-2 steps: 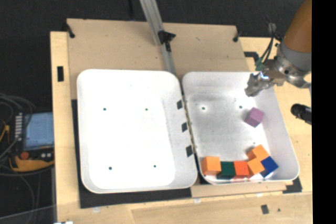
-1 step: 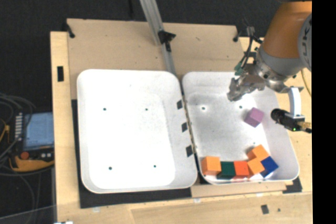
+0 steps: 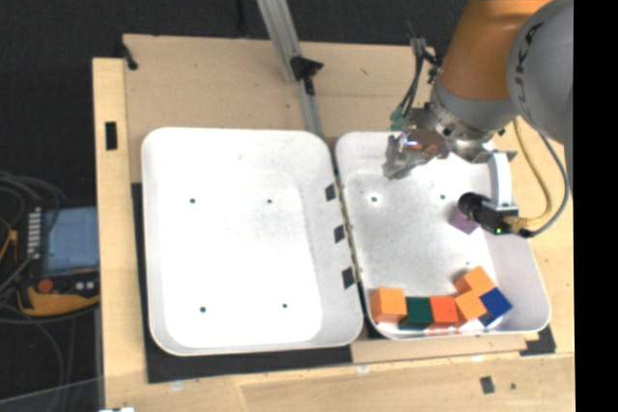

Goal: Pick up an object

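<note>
Two white bins sit side by side on a tan bench: left bin [image 3: 241, 236], right bin [image 3: 439, 241]. Dark floor around the bench; a blue box [image 3: 70, 241] with cables lies at 9 o'clock, and a grey metal strut [image 3: 275, 10] slants in from 12 o'clock. Blocks crowd the right bin's near edge: orange block [image 3: 389, 303], green block [image 3: 418, 312], a red-orange one [image 3: 444, 310], two more orange [image 3: 473, 292], blue block [image 3: 494, 303]. A purple block [image 3: 464, 220] lies mid-bin toward 3 o'clock. Gripper [image 3: 401, 159] hangs over the bin's far end, nothing visibly between its fingers; can't tell if they're apart. Purple block sits at its 4 o'clock, near; the row is well apart, around 6 o'clock.
</note>
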`<state>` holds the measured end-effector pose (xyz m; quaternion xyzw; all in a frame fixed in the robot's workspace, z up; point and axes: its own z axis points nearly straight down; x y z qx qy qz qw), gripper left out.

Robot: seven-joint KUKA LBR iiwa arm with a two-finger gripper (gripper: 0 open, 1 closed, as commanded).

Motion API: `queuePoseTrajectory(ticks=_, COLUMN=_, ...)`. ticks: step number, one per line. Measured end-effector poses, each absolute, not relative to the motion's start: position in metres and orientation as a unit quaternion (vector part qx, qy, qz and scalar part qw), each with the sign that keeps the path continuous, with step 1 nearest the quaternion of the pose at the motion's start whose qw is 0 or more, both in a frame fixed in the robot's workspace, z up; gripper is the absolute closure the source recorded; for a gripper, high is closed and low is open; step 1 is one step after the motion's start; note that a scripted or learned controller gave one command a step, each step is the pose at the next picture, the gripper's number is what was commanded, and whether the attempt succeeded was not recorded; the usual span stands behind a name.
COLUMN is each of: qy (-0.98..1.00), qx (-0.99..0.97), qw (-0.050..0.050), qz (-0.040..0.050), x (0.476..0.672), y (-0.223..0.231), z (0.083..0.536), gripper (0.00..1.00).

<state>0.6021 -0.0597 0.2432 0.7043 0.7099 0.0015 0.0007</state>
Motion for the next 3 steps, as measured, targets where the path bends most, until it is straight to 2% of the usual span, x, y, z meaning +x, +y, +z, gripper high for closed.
queuePoseTrajectory(ticks=1, qy=0.71, qx=0.705, qw=-0.001, qz=-0.0002, x=0.608, y=-0.008, z=0.235, gripper=1.0)
queuePoseTrajectory(ticks=2, qy=0.709, qx=0.705, qw=-0.001, qz=-0.0006, x=0.604, y=0.041, z=0.226, gripper=1.0)
queuePoseTrajectory(ticks=3, qy=0.71, qx=0.704, qw=0.0, qz=0.0013, x=0.602, y=0.094, z=0.241, gripper=1.0)
